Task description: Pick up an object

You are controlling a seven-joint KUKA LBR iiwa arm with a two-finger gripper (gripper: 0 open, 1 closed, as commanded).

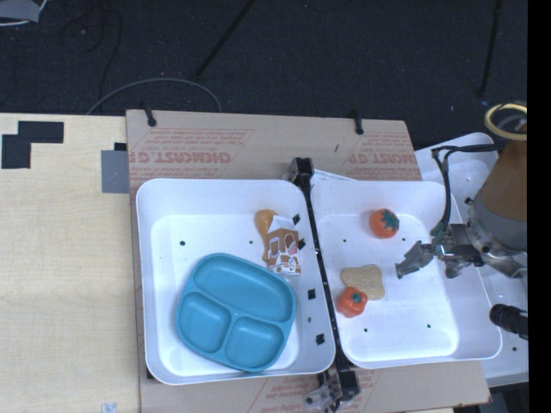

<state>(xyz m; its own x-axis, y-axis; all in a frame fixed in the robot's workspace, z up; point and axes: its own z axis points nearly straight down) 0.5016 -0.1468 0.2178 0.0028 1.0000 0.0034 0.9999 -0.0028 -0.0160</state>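
Note:
The right bin (430,338) holds an orange-red tomato-like toy (385,223) near its back, a beige flat bread-shaped piece (362,280) in the middle, and a smaller red-orange toy (351,301) touching that piece's front left. My gripper (419,260) hangs over the right half of this bin, to the right of the beige piece and apart from it. It is dark and points left. In the left bin (159,231) lie a blue divided plate (237,311), a brown-and-white packet (282,252) and an orange-brown scrap (264,222).
A black divider clip (303,172) marks the wall between the two bins. Both bins rest on a cardboard sheet (258,149). The arm's orange-banded body (508,188) stands over the right bin's right rim, and light wooden bench (60,274) lies to the left.

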